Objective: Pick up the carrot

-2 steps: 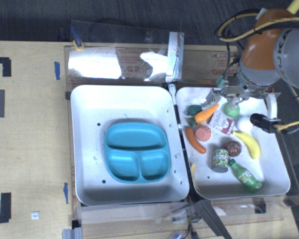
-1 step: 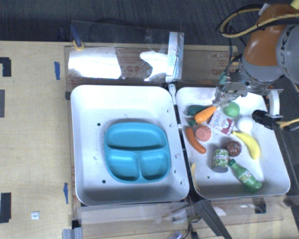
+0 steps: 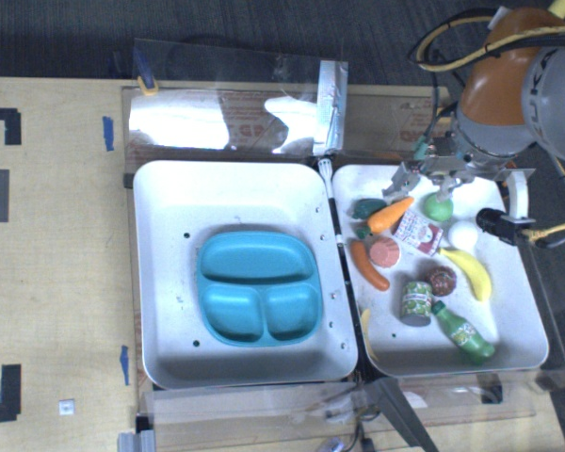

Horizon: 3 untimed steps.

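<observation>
Desk (image 3: 47, 281) of pale wood, seen from above at a slant, carrying two shallow white bins side by side. The left bin (image 3: 160, 215) holds a blue divided tray (image 3: 259, 285) with one long compartment at the back and two smaller ones in front. The right bin (image 3: 527, 342) holds a scatter of toy food.

The carrot (image 3: 390, 216) lies near the back of the right bin, towards its left side, orange and tilted with its upper end pointing up and to the right. A dark green piece (image 3: 366, 208) sits just beside its lower left end. A second, redder orange piece (image 3: 369, 265) lies in front of it, close to the bin's left wall, next to a round pink item (image 3: 386, 250) and a white packet with red print (image 3: 420, 233).

Further right are a green round item (image 3: 438, 207), a yellow banana (image 3: 472, 272), a dark reddish ball (image 3: 443, 280), a small green can (image 3: 416, 302) and a green bottle (image 3: 464, 333) lying on its side near the front.

The grey arm with its orange band (image 3: 494, 83) reaches in from the right. The tool (image 3: 424, 179) hangs over the back of the right bin, just above and to the right of the carrot's upper end (one metal finger (image 3: 400, 183) appears to end right at the carrot's tip). I cannot tell whether the tool is open or closed, and nothing is visibly between its fingers.
</observation>
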Each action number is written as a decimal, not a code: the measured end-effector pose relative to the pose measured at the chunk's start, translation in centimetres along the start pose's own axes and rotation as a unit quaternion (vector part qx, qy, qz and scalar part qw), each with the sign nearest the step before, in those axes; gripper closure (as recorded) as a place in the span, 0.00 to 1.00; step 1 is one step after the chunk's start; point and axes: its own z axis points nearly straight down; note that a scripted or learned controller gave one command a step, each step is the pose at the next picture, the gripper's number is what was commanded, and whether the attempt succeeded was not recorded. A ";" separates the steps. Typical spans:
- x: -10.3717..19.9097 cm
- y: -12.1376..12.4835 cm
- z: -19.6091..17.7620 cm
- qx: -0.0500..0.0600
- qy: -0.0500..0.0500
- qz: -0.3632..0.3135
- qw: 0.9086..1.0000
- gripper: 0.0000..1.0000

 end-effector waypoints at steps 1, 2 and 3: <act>-2.7 2.4 2.4 -0.001 -0.001 0.034 0.999 0.00; 0.3 0.6 7.8 -0.005 -0.001 0.085 0.996 0.00; -0.4 1.8 8.5 0.004 0.001 0.041 0.999 0.00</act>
